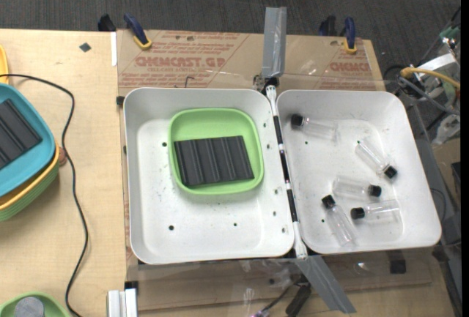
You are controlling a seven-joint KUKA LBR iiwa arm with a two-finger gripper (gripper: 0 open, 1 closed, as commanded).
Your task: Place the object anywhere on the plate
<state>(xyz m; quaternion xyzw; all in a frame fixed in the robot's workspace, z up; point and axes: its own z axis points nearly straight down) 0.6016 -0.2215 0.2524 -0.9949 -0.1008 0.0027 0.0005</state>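
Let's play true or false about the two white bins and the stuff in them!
1. The green plate sits in the left bin. True.
2. The little clear bottles are on the plate. False: they lie in the right bin.
3. The bottles have black caps. True.
4. The plate has a red mat on it. False: the mat is dark grey.

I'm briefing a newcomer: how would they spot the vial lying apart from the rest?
Look in the right white bin, at its upper left corner near the divider. There lies a clear vial with its black cap pointing left. Alone, it sits away from the others clustered lower right.
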